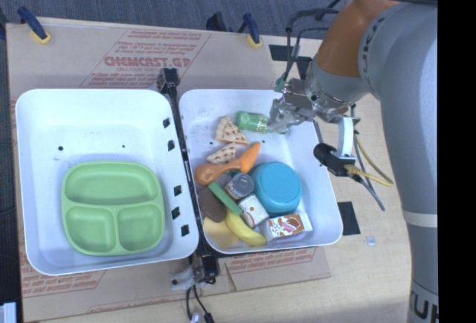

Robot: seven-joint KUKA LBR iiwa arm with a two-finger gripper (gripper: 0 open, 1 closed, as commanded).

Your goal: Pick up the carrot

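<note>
The carrot [239, 162] lay in the right bin [325, 199] — between the crackers [229, 134] and the blue bowl [278, 187]. The hand [281, 119] hung near the green bottle [252, 121] — grip impossible to tell.

Even, fairly bright overhead light, soft shadows, mild glare on white bins [44, 254], slightly soft focus
</note>
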